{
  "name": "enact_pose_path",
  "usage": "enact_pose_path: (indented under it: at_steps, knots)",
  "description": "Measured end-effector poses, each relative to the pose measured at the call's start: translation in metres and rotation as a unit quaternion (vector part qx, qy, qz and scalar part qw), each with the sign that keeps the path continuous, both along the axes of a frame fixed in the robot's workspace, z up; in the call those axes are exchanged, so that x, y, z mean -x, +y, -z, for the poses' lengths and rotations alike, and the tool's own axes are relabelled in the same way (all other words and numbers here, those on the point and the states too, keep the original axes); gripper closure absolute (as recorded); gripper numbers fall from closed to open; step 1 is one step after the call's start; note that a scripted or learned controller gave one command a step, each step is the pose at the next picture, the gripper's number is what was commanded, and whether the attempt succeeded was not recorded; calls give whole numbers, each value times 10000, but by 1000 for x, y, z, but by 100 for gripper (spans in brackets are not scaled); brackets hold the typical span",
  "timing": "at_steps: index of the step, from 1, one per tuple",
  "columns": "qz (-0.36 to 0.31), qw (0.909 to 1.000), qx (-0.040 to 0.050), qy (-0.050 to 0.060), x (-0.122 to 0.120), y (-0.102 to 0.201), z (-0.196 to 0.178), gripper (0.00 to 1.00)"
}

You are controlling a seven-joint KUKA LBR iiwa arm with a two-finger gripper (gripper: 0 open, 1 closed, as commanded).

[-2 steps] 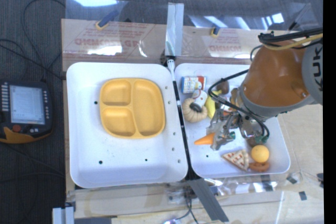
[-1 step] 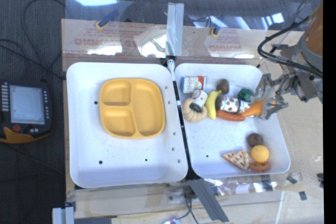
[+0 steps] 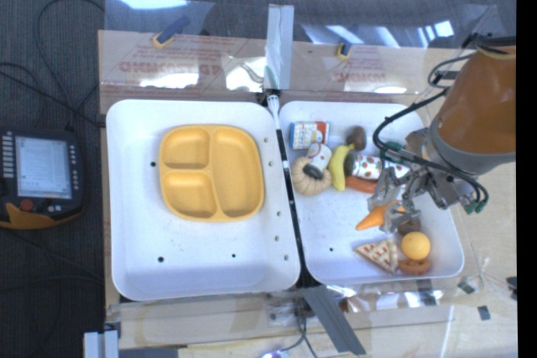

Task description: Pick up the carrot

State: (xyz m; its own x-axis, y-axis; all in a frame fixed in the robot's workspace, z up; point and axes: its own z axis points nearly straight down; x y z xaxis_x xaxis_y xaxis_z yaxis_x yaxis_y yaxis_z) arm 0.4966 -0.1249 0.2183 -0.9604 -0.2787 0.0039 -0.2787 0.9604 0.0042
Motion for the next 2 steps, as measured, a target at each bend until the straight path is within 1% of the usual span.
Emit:
enact_pose_path:
  at_steps: [1,2]
  knots:
    - [-729,9973,0,-9,-24,2,117,100]
    - [-1342,9909,12,-61,2,49,32,100]
